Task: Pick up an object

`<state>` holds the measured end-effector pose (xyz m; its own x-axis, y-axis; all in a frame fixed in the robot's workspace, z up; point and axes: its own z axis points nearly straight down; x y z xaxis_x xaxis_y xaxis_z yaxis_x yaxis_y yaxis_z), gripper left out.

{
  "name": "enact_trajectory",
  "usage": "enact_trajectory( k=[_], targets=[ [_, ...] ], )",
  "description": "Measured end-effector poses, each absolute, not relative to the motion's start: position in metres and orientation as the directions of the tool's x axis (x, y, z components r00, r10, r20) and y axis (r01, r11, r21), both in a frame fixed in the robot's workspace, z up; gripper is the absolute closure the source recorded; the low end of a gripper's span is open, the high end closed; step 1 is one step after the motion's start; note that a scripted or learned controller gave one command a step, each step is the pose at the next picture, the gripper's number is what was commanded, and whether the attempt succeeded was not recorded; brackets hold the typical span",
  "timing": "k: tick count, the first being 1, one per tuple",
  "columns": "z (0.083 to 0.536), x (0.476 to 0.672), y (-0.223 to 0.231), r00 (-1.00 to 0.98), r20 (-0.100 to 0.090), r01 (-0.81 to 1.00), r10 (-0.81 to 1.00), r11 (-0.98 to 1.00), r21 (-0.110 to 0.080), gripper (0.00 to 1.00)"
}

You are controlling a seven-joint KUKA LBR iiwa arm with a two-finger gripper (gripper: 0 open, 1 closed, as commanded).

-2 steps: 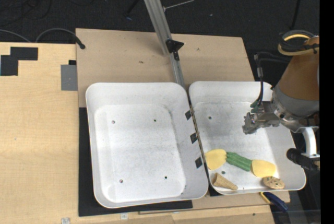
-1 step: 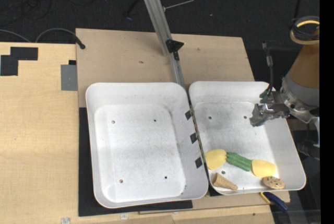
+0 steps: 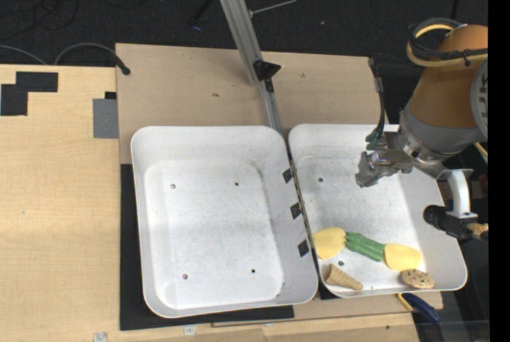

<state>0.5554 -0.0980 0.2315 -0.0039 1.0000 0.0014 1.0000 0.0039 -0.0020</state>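
The gripper (image 3: 371,175) hangs over the upper middle of the right bin (image 3: 335,143), with nothing seen between its tips; whether it is released or clenched cannot be told at this angle. The step in hand is judged to be the approach: no object is lifted, and all candidates lie on the bin floor well below the gripper in the view, toward the near rim. Nearest to it, down and slightly left, is a yellow piece (image 3: 329,241), rounded and soft-looking, touching a green piece (image 3: 365,245) that runs slantwise to a second yellow piece (image 3: 402,257); the three appear joined end to end as one toy, though this cannot be confirmed. Below these, close to the near rim, lie a tan cone (image 3: 342,277) and a small speckled cookie (image 3: 417,278), apart from each other. The left bin (image 3: 159,143) sits to the gripper's left. The next move calls for travel toward the near rim, a descent over one chosen piece, and a closing across its narrow width; the green piece looks the slimmest to span.
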Motion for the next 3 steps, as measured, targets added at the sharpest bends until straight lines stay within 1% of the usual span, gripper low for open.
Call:
enact_trajectory(
  k=[1,2,3],
  targets=[
    [0.227,0.574,-0.05,-0.004,0.002,1.0,1.0,0.004,-0.002,1.0],
    [0.218,0.577,0.0,-0.003,0.002,1.0,1.0,0.003,-0.005,1.0],
    [0.215,0.592,0.052,-0.004,0.0,1.0,1.0,0.004,-0.002,1.0]
  ],
)
